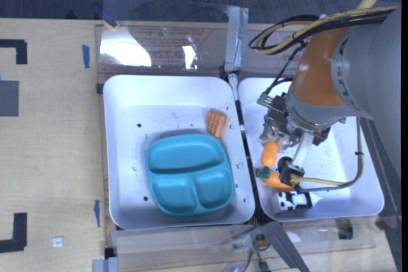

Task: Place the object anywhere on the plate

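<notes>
A: What sits in the left bin (121,99)?

B: A blue plate (189,175). It has three parts, one long part at the top and two small parts below. It lies in the lower middle of that bin.

A: Is anything else in there?

B: Yes. A small orange-brown block (217,121) lies just above the plate, near the upper right corner of it. It looks very close to the plate rim, and I cannot tell if it touches. It is not on the plate.

A: Where is the arm (344,73)?

B: It comes in from the right of the frame. It is grey with an orange band, and it hangs over the right bin (370,197). Black and yellow wires loop over it near the top.

A: And the hand (278,137)?

B: It points down at the left side of the right bin. I cannot tell if its fingers are apart or together. They are too dark and mixed up with other parts.

A: What is under it?

B: A small orange thing (270,153) sits right by the hand, close to the wall between the two bins. Lower down lies a toy carrot (275,179), orange with a green end. Below that is a black and white thing (293,200) near the bottom of the bin.

A: What holds the bins?

B: A pale wooden worktop (44,156).
</notes>
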`<state>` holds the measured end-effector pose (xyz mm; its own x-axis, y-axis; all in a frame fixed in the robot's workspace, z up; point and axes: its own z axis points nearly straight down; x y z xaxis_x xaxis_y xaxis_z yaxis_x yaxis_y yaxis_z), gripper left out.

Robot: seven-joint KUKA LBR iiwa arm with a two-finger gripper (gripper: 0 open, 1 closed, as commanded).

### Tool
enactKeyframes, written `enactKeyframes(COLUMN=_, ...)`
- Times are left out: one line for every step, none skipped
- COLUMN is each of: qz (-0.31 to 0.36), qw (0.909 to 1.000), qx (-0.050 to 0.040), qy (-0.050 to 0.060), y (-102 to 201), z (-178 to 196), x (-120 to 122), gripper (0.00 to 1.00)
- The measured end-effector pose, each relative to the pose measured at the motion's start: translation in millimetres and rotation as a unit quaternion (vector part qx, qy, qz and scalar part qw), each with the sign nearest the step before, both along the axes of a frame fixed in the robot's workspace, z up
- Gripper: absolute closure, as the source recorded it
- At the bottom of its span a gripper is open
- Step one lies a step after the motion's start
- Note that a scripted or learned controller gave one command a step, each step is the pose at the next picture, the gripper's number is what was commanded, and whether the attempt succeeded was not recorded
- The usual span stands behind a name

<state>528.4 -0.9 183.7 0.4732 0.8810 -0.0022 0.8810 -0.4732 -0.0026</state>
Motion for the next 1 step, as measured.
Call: enactKeyframes(qz=0.108, qw=0.9942, qx=0.0005, qy=-0.001, y=60.0, z=-0.1, x=9.5, gripper=1.00)
